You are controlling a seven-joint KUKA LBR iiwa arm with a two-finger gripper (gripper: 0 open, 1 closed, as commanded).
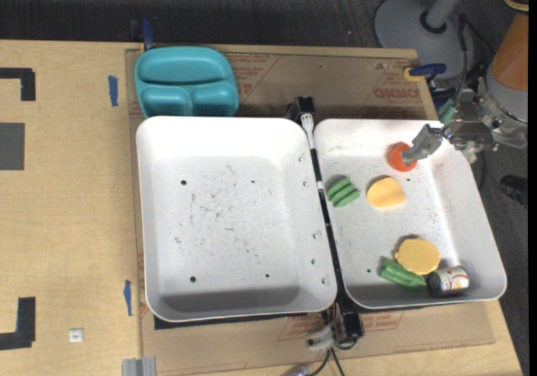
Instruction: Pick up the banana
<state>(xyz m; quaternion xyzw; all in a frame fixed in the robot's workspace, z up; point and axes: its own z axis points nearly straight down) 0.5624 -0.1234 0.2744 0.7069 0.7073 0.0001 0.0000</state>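
In the right bin [478,223] lies a short yellow piece [386,194] with a curved top, which looks like the banana. A second yellow thing, round and flat [417,254], lies nearer the bin's front. My gripper [422,144] hangs over the bin's far right part, reaching in from the right. Its tip is right beside a small orange-red object [400,157] and touches or nearly touches it. The gripper is above and to the right of the yellow curved piece, well apart from it. Nothing yellow is in the gripper.
A green ridged piece [341,191] lies left of the yellow piece. A green long item [398,274] and a small can [448,282] sit at the bin's front right. The left bin [168,156] is beside it. A teal tray [185,80] stands behind.
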